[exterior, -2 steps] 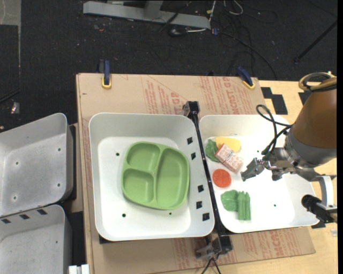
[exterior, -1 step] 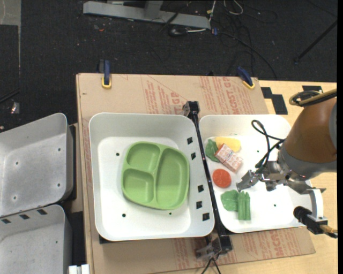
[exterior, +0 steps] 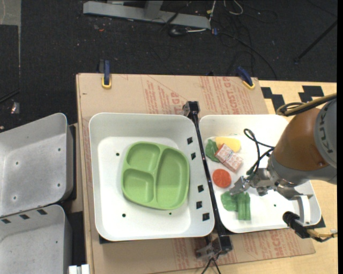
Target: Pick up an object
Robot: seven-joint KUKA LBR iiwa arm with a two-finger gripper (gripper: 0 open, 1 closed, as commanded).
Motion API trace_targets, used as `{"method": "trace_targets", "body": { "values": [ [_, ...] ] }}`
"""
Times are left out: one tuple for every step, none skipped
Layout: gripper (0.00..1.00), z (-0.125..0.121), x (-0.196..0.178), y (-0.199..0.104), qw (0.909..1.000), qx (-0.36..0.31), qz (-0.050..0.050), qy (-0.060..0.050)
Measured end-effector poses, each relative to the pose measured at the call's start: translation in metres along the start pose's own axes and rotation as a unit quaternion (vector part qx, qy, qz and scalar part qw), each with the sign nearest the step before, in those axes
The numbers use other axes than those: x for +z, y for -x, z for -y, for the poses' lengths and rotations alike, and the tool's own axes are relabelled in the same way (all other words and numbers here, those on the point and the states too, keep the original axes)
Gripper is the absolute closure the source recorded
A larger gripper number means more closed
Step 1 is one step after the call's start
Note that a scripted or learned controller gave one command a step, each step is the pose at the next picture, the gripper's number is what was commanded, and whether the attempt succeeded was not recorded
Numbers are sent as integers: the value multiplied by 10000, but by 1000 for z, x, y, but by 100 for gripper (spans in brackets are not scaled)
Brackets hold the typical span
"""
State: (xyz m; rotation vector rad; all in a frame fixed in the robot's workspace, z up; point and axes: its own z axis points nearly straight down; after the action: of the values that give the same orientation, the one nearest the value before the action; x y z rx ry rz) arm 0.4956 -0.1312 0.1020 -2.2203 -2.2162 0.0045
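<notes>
Here, nearest the camera, a black clamp [exterior: 214,247] grips the front edge of the brown board [exterior: 150,91] that tops the bench, just below the seam where two shallow white bins meet. In the right bin [exterior: 268,122] the gripper [exterior: 242,184] hovers low over a green toy [exterior: 237,204] lying near the bin's front left corner; whether its jaws are parted or closed cannot be told, and nothing can be seen held in them. Behind it the arm [exterior: 300,147], its orange band uppermost, crosses the bin from the right. Just beyond the green toy lies a red round piece [exterior: 221,177], then a pink-and-white packet [exterior: 229,158], with a yellow piece [exterior: 229,143] and a green leaf-shaped piece [exterior: 211,148] beside it towards the back. The left bin [exterior: 102,160] holds a green divided plate [exterior: 156,175], tilted slightly askew. A black divider [exterior: 202,163] runs between the bins. At the far edge of the board sit two yellow-and-blue clamps [exterior: 106,76], one at each corner. Grey metal trays [exterior: 32,155] lie off to the left. Beyond the bench, dark speckled carpet [exterior: 48,48] carries loose cables [exterior: 252,37] and a grey stand base [exterior: 147,14].
</notes>
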Motion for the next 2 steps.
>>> {"method": "trace_targets", "body": {
  "values": [
    [0, 0, 10, 0, 10000, 2, 4, 26],
    [100, -1, -1, -1, 10000, 10, -5, 35]
  ]
}}
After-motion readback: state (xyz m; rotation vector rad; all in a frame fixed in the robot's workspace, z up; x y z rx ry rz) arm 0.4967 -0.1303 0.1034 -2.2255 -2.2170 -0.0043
